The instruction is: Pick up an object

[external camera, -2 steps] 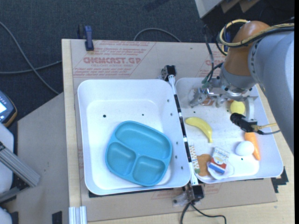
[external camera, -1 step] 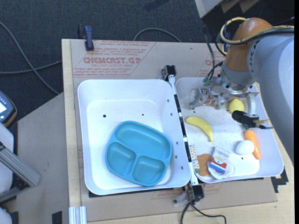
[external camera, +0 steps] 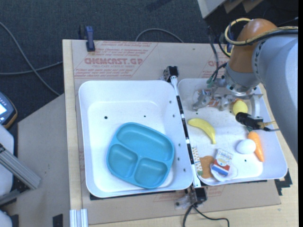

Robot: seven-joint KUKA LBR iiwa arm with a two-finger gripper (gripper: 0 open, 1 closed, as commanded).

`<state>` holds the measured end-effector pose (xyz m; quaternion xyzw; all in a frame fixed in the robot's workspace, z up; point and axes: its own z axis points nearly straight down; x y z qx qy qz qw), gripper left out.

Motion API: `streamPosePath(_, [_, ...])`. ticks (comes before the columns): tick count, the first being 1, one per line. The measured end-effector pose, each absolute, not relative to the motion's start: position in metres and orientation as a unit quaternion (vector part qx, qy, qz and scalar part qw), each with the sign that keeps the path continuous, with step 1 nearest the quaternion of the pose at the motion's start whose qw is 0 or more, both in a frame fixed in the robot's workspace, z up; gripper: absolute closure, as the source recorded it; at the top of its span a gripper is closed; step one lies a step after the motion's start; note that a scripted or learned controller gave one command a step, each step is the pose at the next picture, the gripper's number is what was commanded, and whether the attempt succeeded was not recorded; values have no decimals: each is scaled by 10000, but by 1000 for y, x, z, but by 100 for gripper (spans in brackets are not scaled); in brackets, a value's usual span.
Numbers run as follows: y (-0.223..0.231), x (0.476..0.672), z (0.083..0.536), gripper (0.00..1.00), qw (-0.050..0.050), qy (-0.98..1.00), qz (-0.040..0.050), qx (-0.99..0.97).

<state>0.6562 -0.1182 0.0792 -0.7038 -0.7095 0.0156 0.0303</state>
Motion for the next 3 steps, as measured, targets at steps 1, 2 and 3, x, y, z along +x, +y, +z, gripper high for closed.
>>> streamPosePath(1, [-120,656,79,0,293,-7095,161,-7039])
streamPosePath(2, [-121,656,79,0,288,-7095,164,-7040])
streamPosePath(3, [-137,656,79,0,296,-7090,145,-7045])
